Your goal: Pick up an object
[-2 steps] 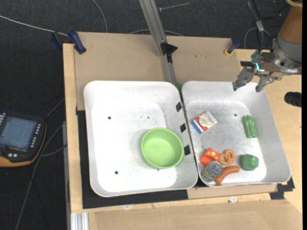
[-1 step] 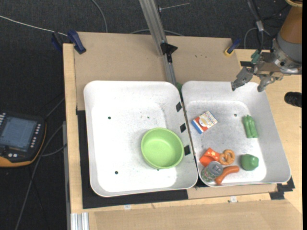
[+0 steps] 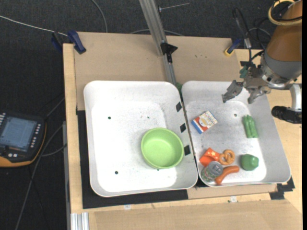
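My gripper point(image 3: 241, 96) hangs over the far part of the right bin point(image 3: 216, 92), open, with nothing between its fingers. Below it in that bin lie a small white, red and blue carton point(image 3: 205, 121), a green ridged stick point(image 3: 250, 127), a round green fruit point(image 3: 249, 162), an orange block point(image 3: 210, 155), a pretzel point(image 3: 228, 155), a red-orange sausage point(image 3: 226, 173) and a grey piece point(image 3: 213, 169). The carton lies nearest, toward the front left of the gripper. A light green bowl point(image 3: 162, 148) sits in the left bin point(image 3: 115, 128), near its front right corner.
A slanted metal pole point(image 3: 156, 25) runs down from the top to the gap between the bins. Blue clamps point(image 3: 76, 42) hold the bench's back corners. A teach pendant point(image 3: 19, 138) lies on the floor at the left.
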Robot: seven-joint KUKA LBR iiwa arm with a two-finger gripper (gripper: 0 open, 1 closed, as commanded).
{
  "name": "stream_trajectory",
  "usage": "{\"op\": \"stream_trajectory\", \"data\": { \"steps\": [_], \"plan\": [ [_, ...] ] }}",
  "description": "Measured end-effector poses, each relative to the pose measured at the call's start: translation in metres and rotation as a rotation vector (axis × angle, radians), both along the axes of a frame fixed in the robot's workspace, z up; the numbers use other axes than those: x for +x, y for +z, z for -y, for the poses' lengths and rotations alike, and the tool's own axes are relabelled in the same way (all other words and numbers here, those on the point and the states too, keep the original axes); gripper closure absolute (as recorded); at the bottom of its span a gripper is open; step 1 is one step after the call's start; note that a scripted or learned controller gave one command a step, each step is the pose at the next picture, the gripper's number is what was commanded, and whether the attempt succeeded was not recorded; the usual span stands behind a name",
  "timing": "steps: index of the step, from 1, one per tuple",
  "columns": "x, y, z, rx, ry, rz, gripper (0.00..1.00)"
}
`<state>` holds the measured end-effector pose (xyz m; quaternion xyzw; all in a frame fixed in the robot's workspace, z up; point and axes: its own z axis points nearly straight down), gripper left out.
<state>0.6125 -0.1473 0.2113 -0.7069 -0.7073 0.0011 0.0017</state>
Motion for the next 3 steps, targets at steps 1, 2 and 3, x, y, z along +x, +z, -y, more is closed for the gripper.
{"op": "stream_trajectory", "data": {
  "steps": [1,2,3],
  "plan": [
    [-0.006,-0.061,0.001,0.000,0.000,-0.001,0.00],
    [-0.006,-0.112,0.001,-0.001,0.000,0.003,0.00],
    [-0.004,-0.099,0.001,-0.001,0.000,0.008,1.00]
  ]
}}
